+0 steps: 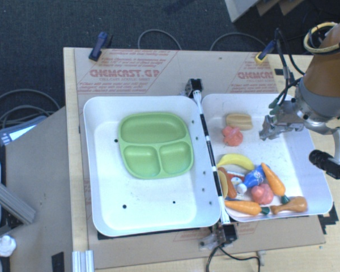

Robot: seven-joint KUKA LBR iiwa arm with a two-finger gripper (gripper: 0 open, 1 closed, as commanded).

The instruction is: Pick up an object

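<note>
The right bin [306,152] holds toy food. A tan bread roll [238,120] and a pink berry [233,135] lie near its back. Toward the front sit a banana [236,161], a blue can [253,179], an orange carrot [273,178], a red apple [262,194], a second carrot [242,207] and a drumstick [290,206]. My gripper [267,131] hangs over the back right of this bin, to the right of the roll and berry, with nothing seen between its fingers.
The left bin [102,152] carries a green divided tray [156,144]. A black clamp [194,86] sits at the back where the bins meet. Cables loop behind the bench. The arm's grey wrist and orange band [326,78] stand over the right bin's far corner.
</note>
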